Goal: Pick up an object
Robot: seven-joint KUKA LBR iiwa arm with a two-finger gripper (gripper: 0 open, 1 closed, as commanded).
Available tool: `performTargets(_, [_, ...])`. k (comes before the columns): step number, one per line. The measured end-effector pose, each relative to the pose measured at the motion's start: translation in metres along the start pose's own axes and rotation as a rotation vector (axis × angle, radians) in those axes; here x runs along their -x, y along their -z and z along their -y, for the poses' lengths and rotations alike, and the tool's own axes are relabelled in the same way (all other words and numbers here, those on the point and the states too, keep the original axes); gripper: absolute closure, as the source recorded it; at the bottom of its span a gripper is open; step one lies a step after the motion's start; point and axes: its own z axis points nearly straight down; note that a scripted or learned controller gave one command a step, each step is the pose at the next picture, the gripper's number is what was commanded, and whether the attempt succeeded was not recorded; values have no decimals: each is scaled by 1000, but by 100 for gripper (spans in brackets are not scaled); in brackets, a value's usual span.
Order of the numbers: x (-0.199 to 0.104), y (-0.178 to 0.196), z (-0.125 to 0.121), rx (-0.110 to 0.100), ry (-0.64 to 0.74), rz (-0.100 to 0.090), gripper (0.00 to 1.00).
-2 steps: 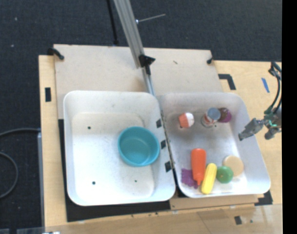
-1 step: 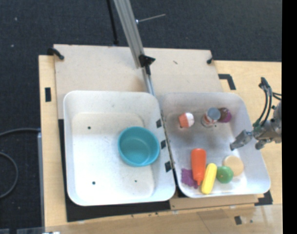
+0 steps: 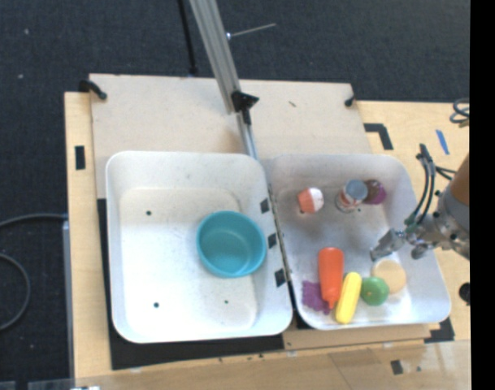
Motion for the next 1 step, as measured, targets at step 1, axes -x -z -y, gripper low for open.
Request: performTargets(1, [0,-60,3,5,0,3,0])
